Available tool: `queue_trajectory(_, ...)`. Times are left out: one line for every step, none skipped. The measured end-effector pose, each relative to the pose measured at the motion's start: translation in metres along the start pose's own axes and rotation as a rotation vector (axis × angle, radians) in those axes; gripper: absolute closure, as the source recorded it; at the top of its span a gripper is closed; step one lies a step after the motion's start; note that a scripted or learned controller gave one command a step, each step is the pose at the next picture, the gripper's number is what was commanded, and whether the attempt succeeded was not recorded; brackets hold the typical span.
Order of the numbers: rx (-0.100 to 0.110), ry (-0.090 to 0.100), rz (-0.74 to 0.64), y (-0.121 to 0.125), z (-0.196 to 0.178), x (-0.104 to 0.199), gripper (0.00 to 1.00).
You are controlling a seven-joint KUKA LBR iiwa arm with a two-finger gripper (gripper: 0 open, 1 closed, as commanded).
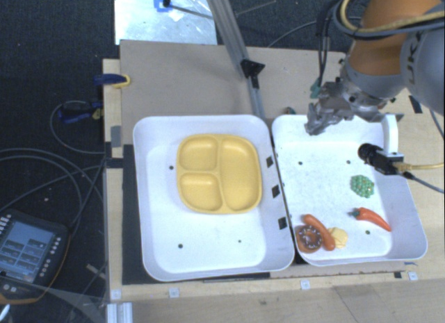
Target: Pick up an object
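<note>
My gripper point(316, 126) hangs over the far left corner of the right bin point(334, 176), with nothing visible between its fingers. Along that bin's near side lie a green bumpy ball point(361, 185), an orange carrot point(373, 218), a red sausage point(318, 230), a brown donut point(307, 238) and a small pale yellow piece point(339, 236). All of them rest well below the gripper in the view, apart from it.
The left bin point(160, 245) holds a yellow divided plate point(217, 173). A grey metal pole point(229, 30) slants across the back of the bench. Cables and a handheld pendant point(24, 252) lie off the bench on the left.
</note>
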State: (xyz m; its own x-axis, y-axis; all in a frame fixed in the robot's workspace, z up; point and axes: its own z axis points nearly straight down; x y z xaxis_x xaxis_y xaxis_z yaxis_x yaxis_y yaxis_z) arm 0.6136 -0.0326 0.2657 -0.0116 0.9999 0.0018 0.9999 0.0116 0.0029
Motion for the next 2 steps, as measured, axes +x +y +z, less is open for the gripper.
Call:
queue_trajectory(0.003, 0.001, 0.000, -0.011, 0.002, 0.057, 1.00)
queue_trajectory(0.003, 0.001, 0.000, -0.004, 0.017, 0.113, 1.00)
